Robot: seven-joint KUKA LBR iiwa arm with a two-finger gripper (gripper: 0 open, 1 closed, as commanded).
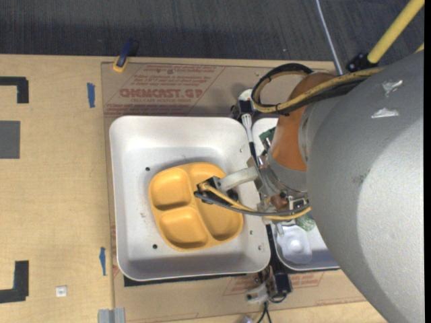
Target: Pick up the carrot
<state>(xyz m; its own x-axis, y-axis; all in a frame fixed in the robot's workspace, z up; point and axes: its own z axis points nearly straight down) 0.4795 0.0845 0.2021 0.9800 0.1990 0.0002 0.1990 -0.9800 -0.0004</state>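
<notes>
A grey robot arm (363, 180) with an orange band (289, 147) above the wrist reaches in from the right and covers much of the right-hand side of a pale wooden bench (54, 180). On the bench lies a brown cardboard sheet printed with red lettering (161, 89), and on that sheet stand two shallow white plastic bins side by side.

The left white bin (128, 180) holds a yellow three-compartment plastic plate (185, 210), which lies flat near the middle of the bin floor with its right edge under the wrist. The right white bin (303, 264) is mostly hidden beneath the arm, with only its near left corner in sight.

The gripper (268, 192) hangs low over the strip where the two bins meet, just beside the plate's right edge. Whether it is open or closed, and whether it has hold of anything, cannot be told from this angle. Where the carrot lies cannot be told either.

Strips of blue tape (91, 94) and black corner marks (17, 89) dot the bench to the left of the bins.
</notes>
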